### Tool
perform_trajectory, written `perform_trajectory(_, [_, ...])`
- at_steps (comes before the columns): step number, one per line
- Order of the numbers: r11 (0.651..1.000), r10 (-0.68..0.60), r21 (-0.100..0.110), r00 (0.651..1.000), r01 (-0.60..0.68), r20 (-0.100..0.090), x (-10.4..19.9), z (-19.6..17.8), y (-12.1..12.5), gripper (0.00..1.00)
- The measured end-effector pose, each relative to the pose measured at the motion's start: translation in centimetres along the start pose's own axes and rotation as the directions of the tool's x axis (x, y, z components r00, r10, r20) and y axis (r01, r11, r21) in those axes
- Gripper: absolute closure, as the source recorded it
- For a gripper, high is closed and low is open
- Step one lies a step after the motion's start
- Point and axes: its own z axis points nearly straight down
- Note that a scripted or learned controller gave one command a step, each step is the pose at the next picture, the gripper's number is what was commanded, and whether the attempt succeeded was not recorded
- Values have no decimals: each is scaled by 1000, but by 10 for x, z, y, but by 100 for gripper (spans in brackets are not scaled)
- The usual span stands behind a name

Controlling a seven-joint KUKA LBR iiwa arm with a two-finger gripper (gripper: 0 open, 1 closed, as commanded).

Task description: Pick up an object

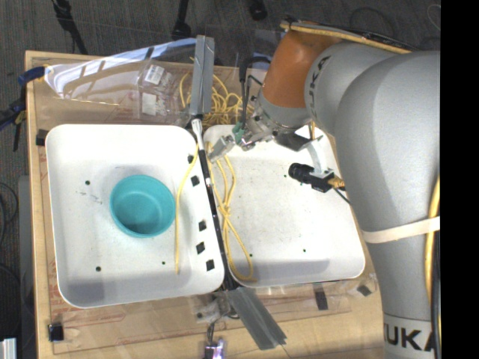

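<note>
A teal bowl (pixel 142 204) sits upright in the middle of the left white bin (pixel 75 275). My gripper (pixel 230 142) is low at the far left corner of the right white bin (pixel 299 264), close to the divider between the bins. It is well apart from the bowl. The grey arm with its orange band (pixel 296 69) comes in from the right and covers the bin's far right part. A small greenish bit (pixel 239 133) shows at the gripper's tip; I cannot tell what it is.
Yellow cable (pixel 227 208) loops along the left side of the right bin and over the divider (pixel 206 223). Clear plastic sheeting (pixel 127 81) lies behind the left bin. A tangle of yellow cable (pixel 217 99) sits behind the bins.
</note>
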Motion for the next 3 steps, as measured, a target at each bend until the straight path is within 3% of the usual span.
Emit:
perform_trajectory(1, [998,-68,5,998,68,-8,-21,42,-9,0])
perform_trajectory(2, [997,-73,4,997,73,-8,-20,31,-8,100])
perform_trajectory(3, [995,-101,1,995,101,-8,73,-59,28,100])
